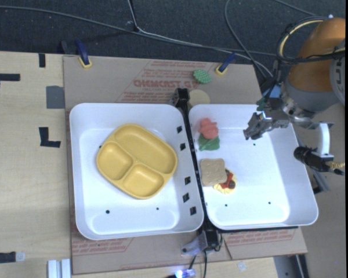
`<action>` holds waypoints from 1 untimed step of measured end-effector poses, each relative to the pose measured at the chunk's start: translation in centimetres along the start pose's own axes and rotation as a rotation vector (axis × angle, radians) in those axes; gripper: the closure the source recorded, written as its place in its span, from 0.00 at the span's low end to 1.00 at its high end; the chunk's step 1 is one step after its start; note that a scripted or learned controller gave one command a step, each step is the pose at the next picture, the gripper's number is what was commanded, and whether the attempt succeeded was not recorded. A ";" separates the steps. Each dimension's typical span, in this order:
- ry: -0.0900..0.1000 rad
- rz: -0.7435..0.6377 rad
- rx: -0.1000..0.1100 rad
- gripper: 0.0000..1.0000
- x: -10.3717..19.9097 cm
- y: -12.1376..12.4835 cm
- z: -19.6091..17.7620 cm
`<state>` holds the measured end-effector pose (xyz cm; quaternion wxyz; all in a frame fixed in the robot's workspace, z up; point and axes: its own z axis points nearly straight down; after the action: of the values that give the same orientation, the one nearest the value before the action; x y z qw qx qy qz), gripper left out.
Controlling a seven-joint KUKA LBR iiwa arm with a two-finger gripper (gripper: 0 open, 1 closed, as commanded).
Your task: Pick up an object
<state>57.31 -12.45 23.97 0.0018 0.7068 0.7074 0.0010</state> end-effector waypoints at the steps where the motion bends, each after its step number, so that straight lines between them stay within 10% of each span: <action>1: 0.001 -0.004 0.006 1.00 4.8 1.4 1.3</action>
<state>58.69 -7.65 22.63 -0.0006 0.7054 0.7088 -0.0005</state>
